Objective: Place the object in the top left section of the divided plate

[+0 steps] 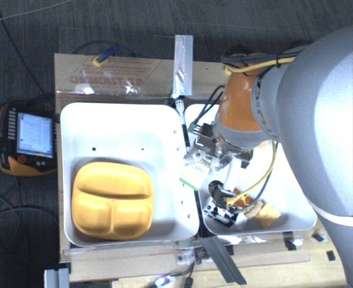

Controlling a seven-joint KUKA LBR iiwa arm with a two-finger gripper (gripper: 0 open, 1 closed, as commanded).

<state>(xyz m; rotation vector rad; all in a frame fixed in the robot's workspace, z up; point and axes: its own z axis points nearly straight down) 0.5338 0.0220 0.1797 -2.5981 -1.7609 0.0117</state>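
Apparently the tan object [266, 215] lies near the gripper [205, 159], whose grip I cannot tell.

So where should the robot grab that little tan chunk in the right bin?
Probably from straight above, pinching the tan chunk across its short sides. It lies low by the right bin's front wall, so that wall would likely crowd a sideways reach.

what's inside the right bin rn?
In the right bin, a pale yellow object and small red pieces lie near the front edge. The arm covers much of the floor; anything beneath it is hidden.
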